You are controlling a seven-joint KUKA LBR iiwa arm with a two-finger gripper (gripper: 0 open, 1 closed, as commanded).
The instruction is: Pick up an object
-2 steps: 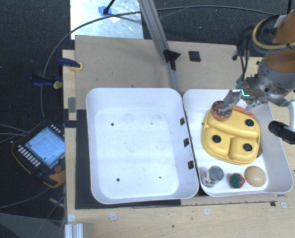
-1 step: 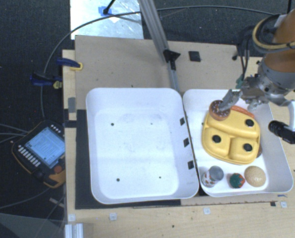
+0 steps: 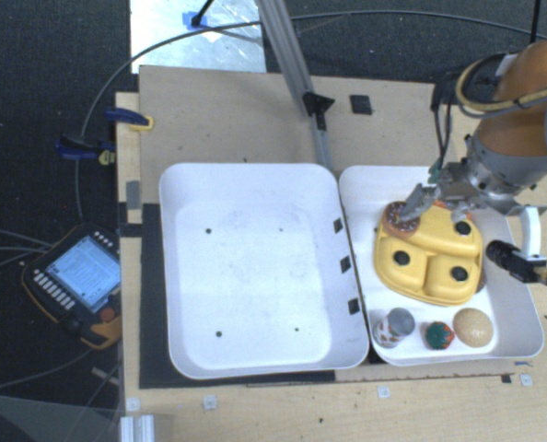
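Note:
In the right bin (image 3: 366, 191) lies a large yellow plastic toy (image 3: 430, 258) with black dots. A small brown-and-pink round object (image 3: 398, 217) sits at the toy's upper left. Along the bin's near edge lie a grey-and-white ball (image 3: 395, 325), a green-and-red ball (image 3: 439, 335) and a beige egg-shaped object (image 3: 473, 327). My gripper (image 3: 428, 201) reaches in from the right and hangs just above the toy's top, its tip close to the brown-and-pink object. Nothing can be seen held by it.
The left bin (image 3: 177, 247) stands beside the right one, joined by black clips. A teach pendant (image 3: 75, 279) lies off the bench at the left. A grey pole (image 3: 287, 44) slants across the back. Cables run around the bench.

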